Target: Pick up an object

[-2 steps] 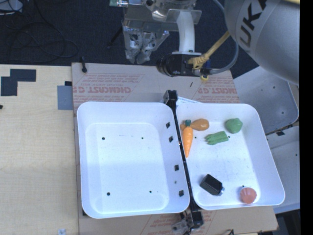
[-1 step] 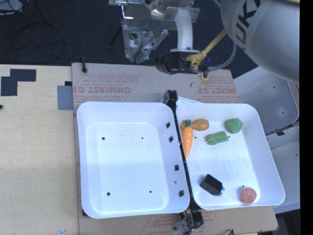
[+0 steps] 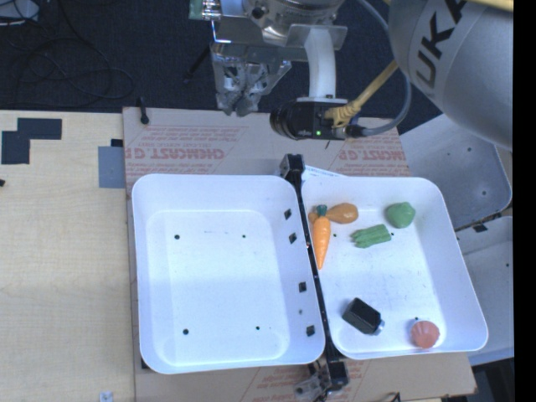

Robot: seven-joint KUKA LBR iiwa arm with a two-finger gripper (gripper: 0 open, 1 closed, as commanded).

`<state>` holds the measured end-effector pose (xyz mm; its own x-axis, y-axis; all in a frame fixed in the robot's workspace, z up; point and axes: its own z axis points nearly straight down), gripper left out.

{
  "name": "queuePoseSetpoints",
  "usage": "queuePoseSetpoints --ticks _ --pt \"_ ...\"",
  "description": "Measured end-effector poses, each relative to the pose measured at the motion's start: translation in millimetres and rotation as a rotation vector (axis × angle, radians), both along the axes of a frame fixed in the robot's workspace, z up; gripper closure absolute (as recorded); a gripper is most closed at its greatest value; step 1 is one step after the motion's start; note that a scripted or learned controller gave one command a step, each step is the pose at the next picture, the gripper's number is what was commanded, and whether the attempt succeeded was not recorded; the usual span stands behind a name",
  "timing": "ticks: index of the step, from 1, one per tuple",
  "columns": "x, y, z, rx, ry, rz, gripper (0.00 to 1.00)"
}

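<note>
At the far left a pale wooden bench top (image 3: 50, 249) carries dark blue-grey rectangles (image 3: 109, 166) stuck flat on it, and behind it the floor is black carpet with loose cables (image 3: 75, 48) trailing across. A brown cardboard sheet (image 3: 209, 145) printed with red lettering lies under both bins. The left bin (image 3: 155, 195) is a shallow white tray with a few small dark dots on its floor. Above its far edge, well clear of either tray, hangs the gripper (image 3: 241, 99); its fingers point down over the cardboard, close together with nothing between them, so it reads as clenched on nothing. A black clip strip (image 3: 303, 249) runs along the seam where the two bins meet. Just right of that seam in the right bin (image 3: 461, 266) lies an orange carrot (image 3: 320, 237), touching an orange-brown rounded piece (image 3: 342, 213) at its top. Farther right are a green bean-like piece (image 3: 371, 237) and a round green object (image 3: 400, 214), near each other. Toward the near edge sit a black block (image 3: 363, 316) and, in the near right corner, a pinkish-red round object (image 3: 425, 334). The grey arm (image 3: 461, 48) fills the upper right.
</note>
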<state>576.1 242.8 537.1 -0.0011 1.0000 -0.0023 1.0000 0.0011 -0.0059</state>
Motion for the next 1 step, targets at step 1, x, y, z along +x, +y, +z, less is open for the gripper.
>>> queuePoseSetpoints --ticks 1 --pt "-22.0 -0.3 -70.8 -0.003 0.006 0.001 1.00"
